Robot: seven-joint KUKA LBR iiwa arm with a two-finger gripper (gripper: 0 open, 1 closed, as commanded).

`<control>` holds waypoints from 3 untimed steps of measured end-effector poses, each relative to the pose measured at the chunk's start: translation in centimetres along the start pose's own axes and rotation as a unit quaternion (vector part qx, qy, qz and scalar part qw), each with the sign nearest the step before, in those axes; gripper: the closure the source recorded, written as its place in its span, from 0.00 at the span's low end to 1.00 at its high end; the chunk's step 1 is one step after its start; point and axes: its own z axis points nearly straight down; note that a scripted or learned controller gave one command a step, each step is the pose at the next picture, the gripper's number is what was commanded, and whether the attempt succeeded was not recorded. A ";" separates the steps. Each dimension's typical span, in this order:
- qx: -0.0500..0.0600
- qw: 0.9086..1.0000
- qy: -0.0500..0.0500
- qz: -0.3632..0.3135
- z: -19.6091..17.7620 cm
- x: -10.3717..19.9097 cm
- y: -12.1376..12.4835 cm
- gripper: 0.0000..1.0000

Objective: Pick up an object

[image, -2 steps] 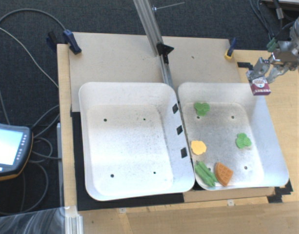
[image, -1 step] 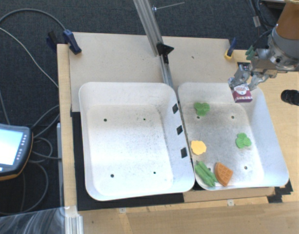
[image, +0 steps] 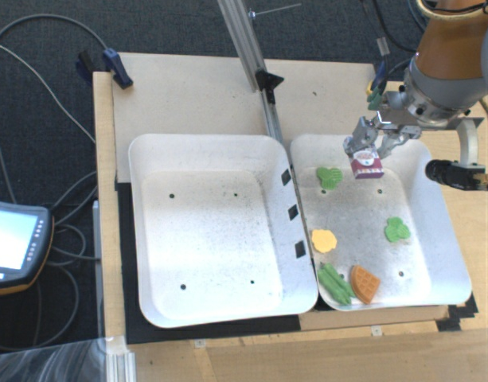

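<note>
Objects in right bin (image: 447, 237): three green (image: 329, 177), one yellow (image: 324, 241).

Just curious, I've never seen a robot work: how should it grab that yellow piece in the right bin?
Probably straight from above, fingers closing across the middle of the yellow piece. It lies flat on the bin floor with open space on its right; the bin's left wall is close, so coming in sideways looks awkward.

Grey arm (image: 435, 94), orange band, metal claw (image: 371, 143)
</note>
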 end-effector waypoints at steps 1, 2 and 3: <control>0.001 1.000 0.000 0.000 1.9 5.4 -1.1 1.00; 0.001 1.000 0.000 -0.001 3.6 10.8 -1.9 1.00; 0.000 1.000 0.000 -0.001 3.0 16.3 -3.1 1.00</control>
